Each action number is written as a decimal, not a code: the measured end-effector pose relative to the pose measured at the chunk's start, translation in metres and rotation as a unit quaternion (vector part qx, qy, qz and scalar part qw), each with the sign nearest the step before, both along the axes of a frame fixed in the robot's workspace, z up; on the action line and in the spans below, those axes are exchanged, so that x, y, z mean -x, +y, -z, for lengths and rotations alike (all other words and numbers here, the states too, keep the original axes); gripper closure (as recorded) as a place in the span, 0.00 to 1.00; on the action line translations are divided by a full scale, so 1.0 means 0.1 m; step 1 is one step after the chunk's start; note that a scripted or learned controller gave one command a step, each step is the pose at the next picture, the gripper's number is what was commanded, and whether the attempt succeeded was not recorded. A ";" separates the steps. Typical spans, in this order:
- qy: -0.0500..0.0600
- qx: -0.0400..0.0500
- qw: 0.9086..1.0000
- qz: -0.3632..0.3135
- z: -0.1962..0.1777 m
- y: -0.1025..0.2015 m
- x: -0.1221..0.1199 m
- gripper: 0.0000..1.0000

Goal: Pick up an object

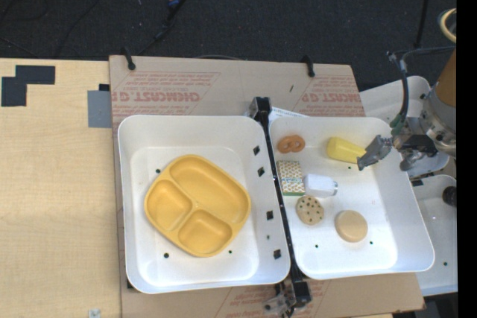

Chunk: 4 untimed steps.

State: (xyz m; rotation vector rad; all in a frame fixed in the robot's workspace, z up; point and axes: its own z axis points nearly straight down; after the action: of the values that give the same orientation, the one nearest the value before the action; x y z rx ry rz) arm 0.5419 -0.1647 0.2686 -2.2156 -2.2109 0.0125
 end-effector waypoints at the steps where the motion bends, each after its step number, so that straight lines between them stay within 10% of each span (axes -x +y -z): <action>1: -0.005 0.001 1.000 -0.001 -0.06 0.00 -0.02 0.00; 4: -0.003 0.000 1.000 -0.001 1.63 -0.05 -0.04 0.00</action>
State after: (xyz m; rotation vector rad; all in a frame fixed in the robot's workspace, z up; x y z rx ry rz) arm 0.5463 -0.1696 0.1054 -2.2156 -2.2153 0.0061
